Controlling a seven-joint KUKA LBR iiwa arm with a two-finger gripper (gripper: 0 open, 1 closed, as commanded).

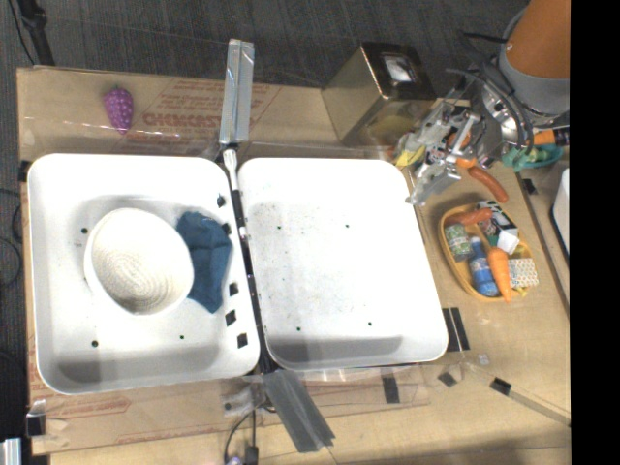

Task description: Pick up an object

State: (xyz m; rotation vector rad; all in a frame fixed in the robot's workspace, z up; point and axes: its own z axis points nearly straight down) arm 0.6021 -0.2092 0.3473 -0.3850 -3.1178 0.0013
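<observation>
Objects for picking — a white woven dome (141, 260) and a blue cloth (207, 258) touching its right side — lie in the left bin (58, 356), while the gripper (438, 163) hangs outside the right bin (339, 347), beyond its upper right corner, its fingers' spread impossible to tell amid clutter.

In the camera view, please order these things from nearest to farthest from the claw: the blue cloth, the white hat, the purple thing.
From the claw:
1. Blue cloth, left bin, right part.
2. White hat, left bin, beside the cloth.
3. Purple thing, far left, outside the bins.
</observation>
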